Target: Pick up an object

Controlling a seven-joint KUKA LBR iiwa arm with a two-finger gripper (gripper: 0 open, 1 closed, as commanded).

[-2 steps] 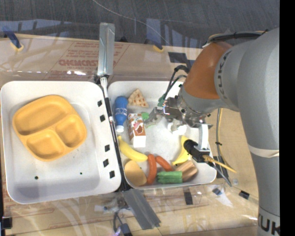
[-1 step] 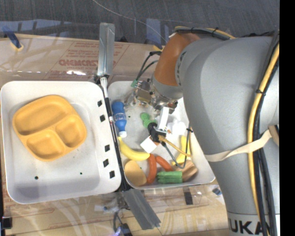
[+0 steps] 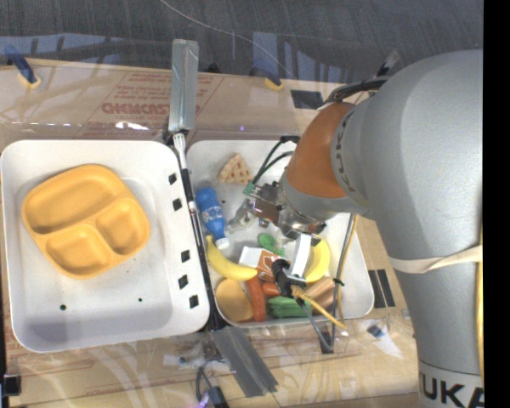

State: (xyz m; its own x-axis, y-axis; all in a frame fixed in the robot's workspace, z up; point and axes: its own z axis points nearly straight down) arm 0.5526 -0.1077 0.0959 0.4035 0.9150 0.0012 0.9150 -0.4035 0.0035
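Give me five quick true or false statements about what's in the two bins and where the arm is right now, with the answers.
1. The yellow divided tray lies in the left bin. True.
2. The blue bottle is in the left bin. False: it lies in the right bin, near the divider.
3. A banana lies in the right bin. True.
4. The arm reaches over the left bin. False: it is over the right bin.
5. The pizza slice sits at the right bin's near edge. False: it is at the far end.
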